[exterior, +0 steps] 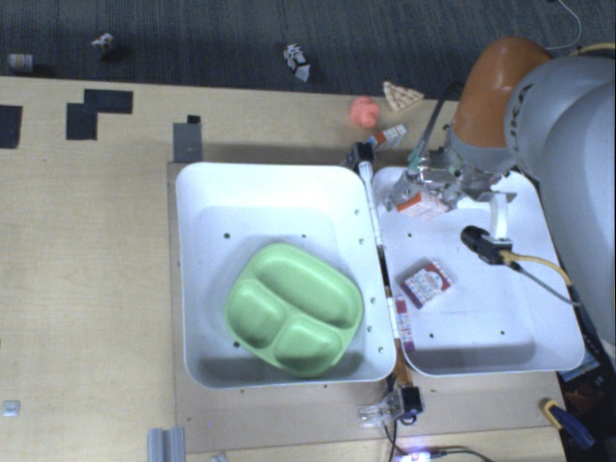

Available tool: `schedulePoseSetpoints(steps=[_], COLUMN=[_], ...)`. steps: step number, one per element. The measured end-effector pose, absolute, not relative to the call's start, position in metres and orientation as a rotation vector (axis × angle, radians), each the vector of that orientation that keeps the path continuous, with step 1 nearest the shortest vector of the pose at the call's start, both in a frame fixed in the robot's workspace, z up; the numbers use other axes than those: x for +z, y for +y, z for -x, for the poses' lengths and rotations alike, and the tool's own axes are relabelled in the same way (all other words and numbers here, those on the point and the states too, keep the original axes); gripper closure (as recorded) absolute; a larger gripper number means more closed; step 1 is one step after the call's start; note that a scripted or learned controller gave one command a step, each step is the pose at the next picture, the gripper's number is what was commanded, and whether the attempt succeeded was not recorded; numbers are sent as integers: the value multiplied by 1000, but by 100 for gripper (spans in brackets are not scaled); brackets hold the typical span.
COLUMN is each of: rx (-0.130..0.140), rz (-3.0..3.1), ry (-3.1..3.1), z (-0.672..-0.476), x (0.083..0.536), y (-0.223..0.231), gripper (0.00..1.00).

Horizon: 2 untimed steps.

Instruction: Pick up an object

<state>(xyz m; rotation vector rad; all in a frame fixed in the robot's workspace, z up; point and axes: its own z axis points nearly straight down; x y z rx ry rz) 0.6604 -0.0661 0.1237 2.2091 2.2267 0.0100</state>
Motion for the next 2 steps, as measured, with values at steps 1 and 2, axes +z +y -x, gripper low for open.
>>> schedulePoseSetpoints(steps=[1, 2], rx=[6, 5], rz=[-2215, -2216], ry=[2226, 2227], z=[-583, -613], x=[204, 203], y=[15, 85], gripper=[100, 100])
